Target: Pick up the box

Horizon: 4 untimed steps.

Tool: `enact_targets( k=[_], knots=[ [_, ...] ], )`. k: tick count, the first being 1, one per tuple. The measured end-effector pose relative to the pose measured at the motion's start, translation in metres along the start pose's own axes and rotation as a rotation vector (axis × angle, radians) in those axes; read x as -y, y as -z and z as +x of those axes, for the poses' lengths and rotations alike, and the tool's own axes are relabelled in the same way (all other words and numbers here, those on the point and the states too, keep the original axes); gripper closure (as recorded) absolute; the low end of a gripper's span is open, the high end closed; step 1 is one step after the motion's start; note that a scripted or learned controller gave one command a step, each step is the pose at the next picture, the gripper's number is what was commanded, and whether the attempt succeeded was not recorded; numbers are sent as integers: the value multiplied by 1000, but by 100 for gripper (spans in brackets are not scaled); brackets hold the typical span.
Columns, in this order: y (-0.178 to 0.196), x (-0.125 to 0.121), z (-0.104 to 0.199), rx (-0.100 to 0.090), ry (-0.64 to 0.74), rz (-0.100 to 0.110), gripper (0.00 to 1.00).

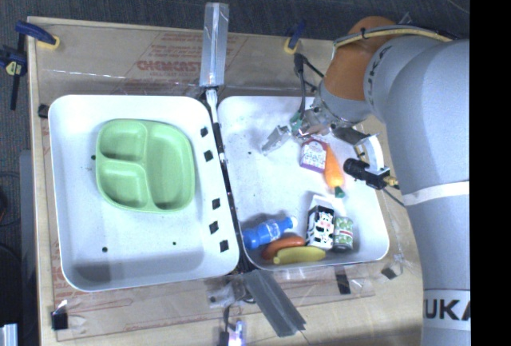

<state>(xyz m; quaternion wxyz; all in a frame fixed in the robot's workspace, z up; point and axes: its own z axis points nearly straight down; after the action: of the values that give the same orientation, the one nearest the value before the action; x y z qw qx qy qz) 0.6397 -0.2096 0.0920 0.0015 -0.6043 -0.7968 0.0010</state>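
While the grey two-finger gripper (279, 137) hangs over the right white bin (239, 176), nothing is seen between its jaws, and their gap cannot be told. The small white carton box with black cow patches (321, 226) stands well below them, near the bin's lower wall. An approach is judged in hand; descent must be squeezed between the blue bottle (267, 231) and green can (344, 232).

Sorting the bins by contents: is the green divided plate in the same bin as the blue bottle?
No, the green plate lies in the left bin, the blue bottle in the right bin.
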Motion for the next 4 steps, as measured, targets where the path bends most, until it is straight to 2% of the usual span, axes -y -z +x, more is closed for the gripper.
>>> enact_targets(
  k=[1,2,3,4],
  knots=[
    [0,0,0,0,0,0,0],
    [11,-3,0,3,82,-4,0],
    [0,16,34,1,18,-1,0],
    [69,-6,-1,2,-26,-4,0]
  ],
)
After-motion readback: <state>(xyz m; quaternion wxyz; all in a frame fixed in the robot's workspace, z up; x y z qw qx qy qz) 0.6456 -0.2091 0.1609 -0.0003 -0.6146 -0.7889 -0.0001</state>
